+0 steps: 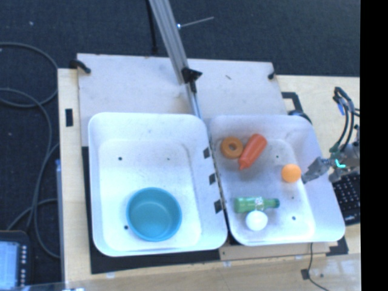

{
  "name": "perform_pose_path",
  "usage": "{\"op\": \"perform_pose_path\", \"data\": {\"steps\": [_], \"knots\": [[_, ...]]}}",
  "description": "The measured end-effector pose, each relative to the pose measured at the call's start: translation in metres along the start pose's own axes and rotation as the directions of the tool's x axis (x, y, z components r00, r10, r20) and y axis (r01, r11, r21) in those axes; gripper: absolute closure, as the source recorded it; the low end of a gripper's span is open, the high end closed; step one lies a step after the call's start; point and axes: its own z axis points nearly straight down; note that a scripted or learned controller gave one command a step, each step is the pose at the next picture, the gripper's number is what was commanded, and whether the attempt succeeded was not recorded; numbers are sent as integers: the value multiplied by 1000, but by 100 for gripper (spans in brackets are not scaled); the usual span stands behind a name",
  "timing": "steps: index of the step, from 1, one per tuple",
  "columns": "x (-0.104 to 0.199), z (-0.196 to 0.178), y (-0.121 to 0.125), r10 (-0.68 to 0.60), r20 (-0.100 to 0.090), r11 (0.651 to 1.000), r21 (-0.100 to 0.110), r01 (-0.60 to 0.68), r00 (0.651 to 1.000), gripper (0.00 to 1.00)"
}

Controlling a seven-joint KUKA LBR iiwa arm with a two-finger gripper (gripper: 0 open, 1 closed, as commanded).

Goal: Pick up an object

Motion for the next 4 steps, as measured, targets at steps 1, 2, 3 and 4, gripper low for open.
{"op": "perform_pose_path", "data": {"steps": [1,2,3,4], "knots": [[0,-1,1,0,1,1000,-3,0,1000,0],[-3,57,10,4,2,1000,3,-4,1000,0],[-6,101,6,4,2,1000,4,-4,1000,0],[-7,156,4,5,1,1000,5,-5,1000,0]]}}
